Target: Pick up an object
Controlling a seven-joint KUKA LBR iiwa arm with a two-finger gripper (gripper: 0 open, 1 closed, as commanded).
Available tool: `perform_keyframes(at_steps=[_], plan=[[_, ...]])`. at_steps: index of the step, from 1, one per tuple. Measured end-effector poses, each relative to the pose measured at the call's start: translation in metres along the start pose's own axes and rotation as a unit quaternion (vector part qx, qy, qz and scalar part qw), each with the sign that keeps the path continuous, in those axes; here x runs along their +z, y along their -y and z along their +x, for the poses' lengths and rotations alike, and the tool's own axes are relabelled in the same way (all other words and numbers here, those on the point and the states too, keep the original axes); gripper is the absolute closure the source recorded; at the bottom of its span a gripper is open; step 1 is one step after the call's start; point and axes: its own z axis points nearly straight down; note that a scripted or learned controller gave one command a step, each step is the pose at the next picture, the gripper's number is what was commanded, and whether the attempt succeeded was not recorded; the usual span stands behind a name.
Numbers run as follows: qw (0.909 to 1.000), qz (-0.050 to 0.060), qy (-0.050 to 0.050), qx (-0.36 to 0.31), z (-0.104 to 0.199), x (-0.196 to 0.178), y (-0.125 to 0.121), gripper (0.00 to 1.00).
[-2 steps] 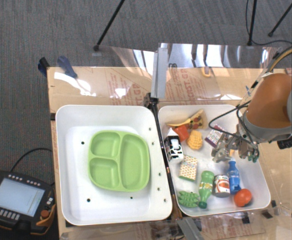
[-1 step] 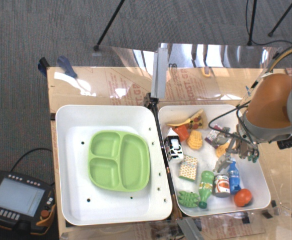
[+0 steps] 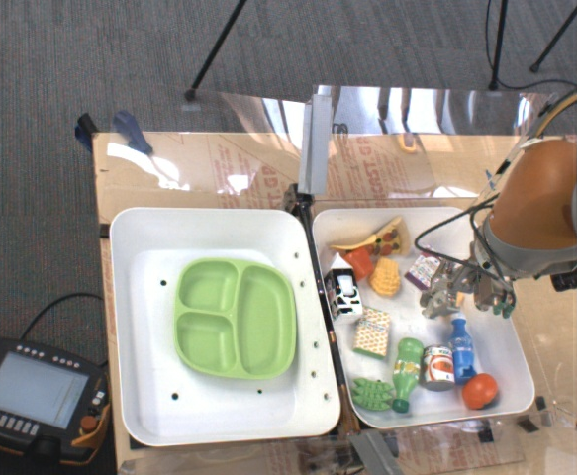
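1 green plate (image 3: 237, 319); 2 bottles (image 3: 460, 348); claw (image 3: 444, 300) state: cannot tell.

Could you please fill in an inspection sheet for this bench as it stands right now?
Surface: two white bins side by side, left bin and right bin.
Job's things: right bin holds a pizza slice, corn cob, green bottle, blue bottle, can, tomato, patterned box and more.
Clutter: green divided plate in the left bin.
Grippers: claw low over the right bin, above the blue bottle.
Cables: black cables loop by the wrist.
Surroundings: teach pendant on the carpet at lower left; stand legs behind.
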Motion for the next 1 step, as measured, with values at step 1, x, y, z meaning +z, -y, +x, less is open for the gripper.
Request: perform_keyframes(at_steps=[1], plan=[[0.9916, 0.001, -0.001, 0.129, -0.0594, 0.0202, -0.0214, 1.00]])
